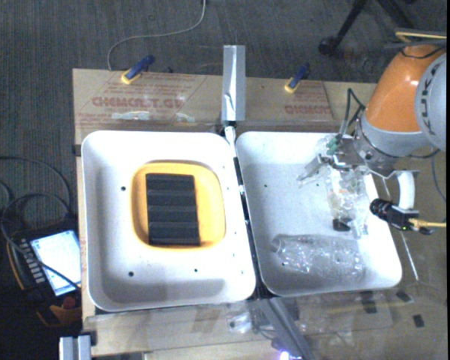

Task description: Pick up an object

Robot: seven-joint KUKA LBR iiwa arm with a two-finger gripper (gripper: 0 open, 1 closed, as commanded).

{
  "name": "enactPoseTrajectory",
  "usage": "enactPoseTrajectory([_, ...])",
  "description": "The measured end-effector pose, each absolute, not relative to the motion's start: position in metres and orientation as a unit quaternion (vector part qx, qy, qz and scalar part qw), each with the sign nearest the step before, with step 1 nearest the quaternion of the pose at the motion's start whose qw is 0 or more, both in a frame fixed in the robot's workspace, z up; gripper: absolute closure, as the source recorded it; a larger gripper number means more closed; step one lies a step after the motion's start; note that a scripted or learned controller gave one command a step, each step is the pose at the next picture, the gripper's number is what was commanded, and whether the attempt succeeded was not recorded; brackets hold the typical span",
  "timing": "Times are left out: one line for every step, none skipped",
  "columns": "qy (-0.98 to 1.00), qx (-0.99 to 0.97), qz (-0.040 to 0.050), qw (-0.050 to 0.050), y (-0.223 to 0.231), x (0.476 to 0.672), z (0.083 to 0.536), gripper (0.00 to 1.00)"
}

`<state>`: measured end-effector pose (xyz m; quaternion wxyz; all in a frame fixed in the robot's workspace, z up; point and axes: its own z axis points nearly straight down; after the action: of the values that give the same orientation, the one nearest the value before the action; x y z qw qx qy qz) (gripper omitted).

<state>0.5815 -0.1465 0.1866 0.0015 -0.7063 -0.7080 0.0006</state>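
**Colleague:** Where are you right now?

**Me:** My arm reaches in from the right, over the upper right corner of the right bin. My gripper hangs just below the orange band, above the far right part of that bin.

**Colleague:** Is it holding anything?

**Me:** I cannot tell. A crumpled piece of clear plastic sits right under and around the gripper, and it blurs into the metal parts there. It may be touching the plastic, but whether the gripper is spread or closed is not something the view settles.

**Colleague:** What else is in that bin?

**Me:** A clear plastic bottle lies on its side near the front edge, well below the gripper and apart from it. A small dark thing lies between the crumpled plastic and the bottle; it is too small to name.

**Colleague:** And the other bin?

**Me:** The left bin holds a yellow tray with a black ribbed block resting inside it, near the middle. Both are well away from my gripper.

**Colleague:** Anything around the bins?

**Me:** The bins sit side by side, touching, on a counter with a brown board surface. Two blue and yellow clamps grip its far edge, one behind each bin, and a grey metal post stands between them at the seam. A tablet with cables lies on the floor to the left.
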Motion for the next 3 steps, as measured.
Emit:
enactPoseTrajectory([-0.721, -0.693, 0.0006, 0.0, -0.19, 0.582, 0.223, 0.0])
enactPoseTrajectory([-0.788, -0.616, -0.0043, -0.008, -0.218, 0.598, 0.108, 0.0])
enactPoseTrajectory([-0.777, -0.629, -0.0047, -0.012, -0.214, 0.652, 0.103, 0.0])
